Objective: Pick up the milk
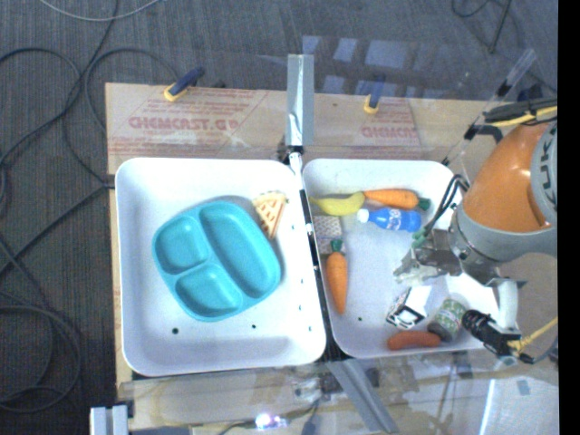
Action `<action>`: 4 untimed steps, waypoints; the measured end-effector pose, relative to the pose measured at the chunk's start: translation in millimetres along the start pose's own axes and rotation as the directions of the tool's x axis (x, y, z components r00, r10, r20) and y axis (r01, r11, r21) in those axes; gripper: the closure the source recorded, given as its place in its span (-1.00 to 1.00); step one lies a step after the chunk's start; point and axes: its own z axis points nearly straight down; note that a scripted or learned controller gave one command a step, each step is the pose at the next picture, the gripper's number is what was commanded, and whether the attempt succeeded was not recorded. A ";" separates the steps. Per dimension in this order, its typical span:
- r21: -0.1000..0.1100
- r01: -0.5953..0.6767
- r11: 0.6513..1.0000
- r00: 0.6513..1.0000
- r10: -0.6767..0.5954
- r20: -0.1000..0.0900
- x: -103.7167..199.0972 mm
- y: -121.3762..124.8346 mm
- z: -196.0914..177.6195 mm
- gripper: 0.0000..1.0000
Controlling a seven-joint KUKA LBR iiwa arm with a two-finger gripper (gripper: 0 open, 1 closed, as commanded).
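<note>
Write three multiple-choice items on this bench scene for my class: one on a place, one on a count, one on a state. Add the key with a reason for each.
1. Where does the blue sectioned plate lie?
A. left bin
B. right bin
C. on the floor

2. How many carrots are in the right bin?
A. none
B. two
C. five

3. How does the blue bottle sit?
A. upright
B. on its side
C. on the plate

Key: 1 A, it rests on the left bin's floor. 2 B, one carrot lies at the far side, another carrot by the dividing wall. 3 B, its length runs flat along the bin floor.
</note>
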 end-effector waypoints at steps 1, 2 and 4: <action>0.000 0.000 1.000 1.000 0.000 0.000 0.0 0.0 -0.1 -1.00; -0.001 -0.056 0.998 0.998 0.056 0.006 1.1 40.3 -90.4 -1.00; 0.002 -0.378 0.926 0.926 0.378 0.004 -24.7 15.7 73.4 -1.00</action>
